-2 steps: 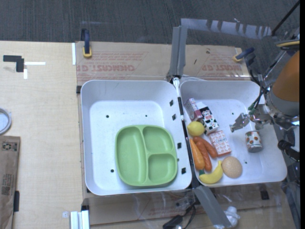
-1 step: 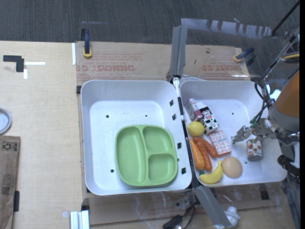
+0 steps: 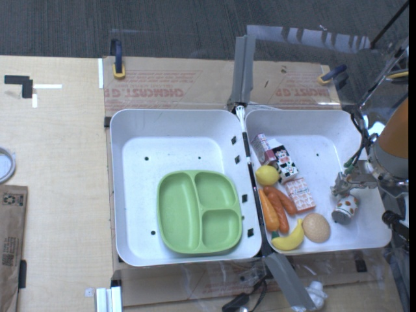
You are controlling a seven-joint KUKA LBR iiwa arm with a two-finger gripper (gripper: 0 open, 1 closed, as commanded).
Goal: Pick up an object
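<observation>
Bench, right white bin (image 3: 325, 125): gripper (image 3: 342, 186) low over spotted cup (image 3: 345, 208), likely lining up a pick; jaw state cannot be told.

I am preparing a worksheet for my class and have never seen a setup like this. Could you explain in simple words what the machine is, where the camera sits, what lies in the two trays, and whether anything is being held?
One fixed camera looks down at a slant on a bench holding two shallow white bins. The grey robot arm with an orange band reaches in from the right; its two-finger gripper hangs low over the right white bin.

The left white bin holds a green plastic plate with three compartments.

The right bin holds toy food: a yellow lemon, orange carrots, a yellow banana, a tan round bun, small printed cartons and a white spotted cup-shaped object just below the gripper.

Whether anything is held cannot be told from this picture.
</observation>
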